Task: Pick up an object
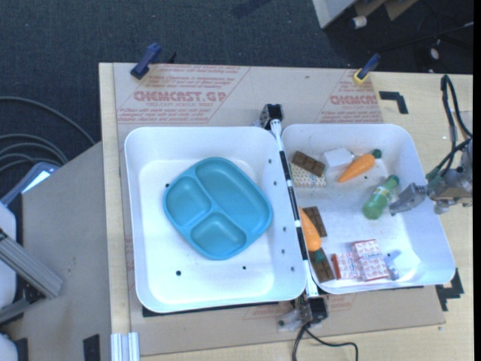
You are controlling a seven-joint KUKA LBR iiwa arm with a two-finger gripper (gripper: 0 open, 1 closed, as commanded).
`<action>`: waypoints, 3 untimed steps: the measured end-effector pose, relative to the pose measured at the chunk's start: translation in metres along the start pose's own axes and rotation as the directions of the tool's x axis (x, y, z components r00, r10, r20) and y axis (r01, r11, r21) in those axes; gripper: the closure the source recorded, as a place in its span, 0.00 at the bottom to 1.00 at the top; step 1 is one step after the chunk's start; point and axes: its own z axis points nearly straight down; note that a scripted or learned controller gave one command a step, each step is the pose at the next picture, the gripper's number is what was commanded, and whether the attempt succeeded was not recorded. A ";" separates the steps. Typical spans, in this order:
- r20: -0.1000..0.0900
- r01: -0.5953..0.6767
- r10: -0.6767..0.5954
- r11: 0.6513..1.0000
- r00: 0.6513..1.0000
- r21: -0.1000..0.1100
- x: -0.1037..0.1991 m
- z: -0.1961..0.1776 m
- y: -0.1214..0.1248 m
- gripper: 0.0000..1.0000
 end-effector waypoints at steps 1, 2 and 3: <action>-0.002 0.000 0.000 1.000 1.000 0.004 0.000 0.121 0.037 0.00; 0.000 0.001 -0.001 1.000 1.000 -0.001 0.055 0.132 0.076 0.00; -0.001 0.000 0.000 1.000 1.000 0.002 0.074 0.132 0.125 0.00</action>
